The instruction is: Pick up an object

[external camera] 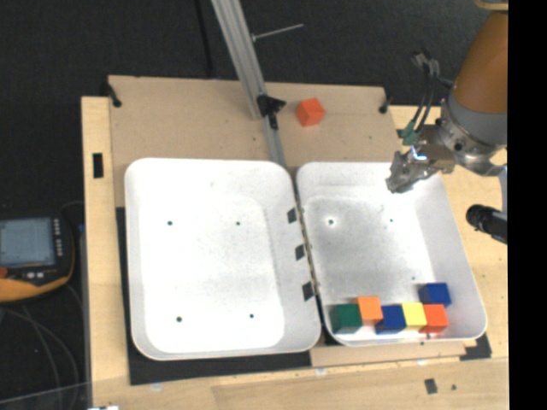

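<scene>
Blocks sit bunched along the near wall of your right bin, so you're at the approach stage. Your gripper hangs over the far rim, well apart (can't tell its opening). Next: reach nearer, descend onto one.

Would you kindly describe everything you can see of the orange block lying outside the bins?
The orange block is a small cube, plain and matte, perhaps wood or foam. It rests alone on the tan board behind the two bins, slightly turned so one corner faces the camera. It lies just right of the slanted metal rail, apart from it, and nothing touches it but the board beneath.
</scene>
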